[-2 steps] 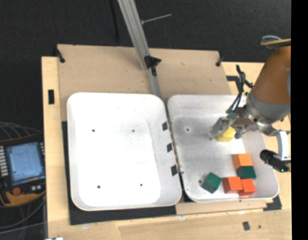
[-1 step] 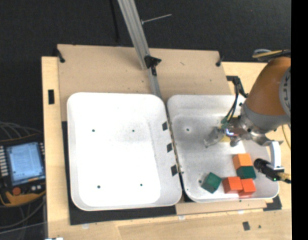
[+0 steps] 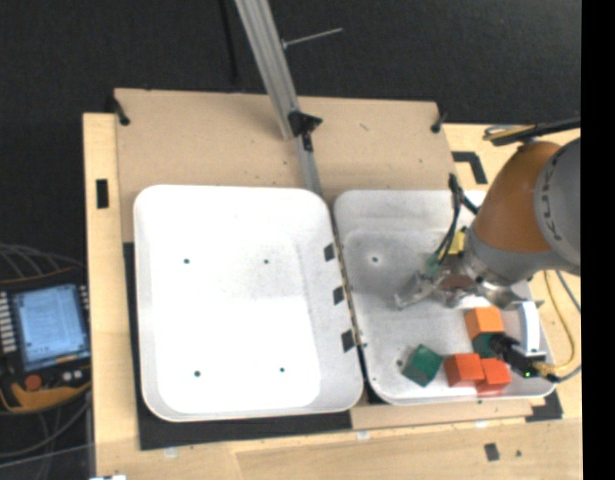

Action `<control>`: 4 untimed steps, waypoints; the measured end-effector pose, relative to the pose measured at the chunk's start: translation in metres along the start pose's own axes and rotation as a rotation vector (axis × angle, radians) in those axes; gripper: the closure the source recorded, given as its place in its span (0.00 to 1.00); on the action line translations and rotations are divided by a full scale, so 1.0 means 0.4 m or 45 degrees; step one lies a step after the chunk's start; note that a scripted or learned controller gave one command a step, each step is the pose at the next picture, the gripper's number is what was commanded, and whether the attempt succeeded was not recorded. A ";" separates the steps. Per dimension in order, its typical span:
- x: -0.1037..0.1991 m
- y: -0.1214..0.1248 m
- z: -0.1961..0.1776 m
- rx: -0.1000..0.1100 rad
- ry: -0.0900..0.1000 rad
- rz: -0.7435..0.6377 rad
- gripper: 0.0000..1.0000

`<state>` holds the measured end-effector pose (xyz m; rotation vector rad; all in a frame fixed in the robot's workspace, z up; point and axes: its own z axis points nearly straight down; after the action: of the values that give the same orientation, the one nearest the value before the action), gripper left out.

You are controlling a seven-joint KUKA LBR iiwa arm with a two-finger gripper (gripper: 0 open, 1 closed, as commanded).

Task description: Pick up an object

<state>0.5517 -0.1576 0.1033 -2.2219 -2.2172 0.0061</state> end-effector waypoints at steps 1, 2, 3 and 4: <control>-0.001 0.006 -0.036 -0.013 0.001 0.010 1.00; 0.000 0.016 -0.196 -0.017 -0.002 -0.007 1.00; -0.002 0.020 -0.306 -0.015 -0.002 -0.007 1.00; -0.005 0.023 -0.397 -0.013 -0.001 -0.008 1.00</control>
<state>0.5615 -0.1596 0.2622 -2.2202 -2.2301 -0.0049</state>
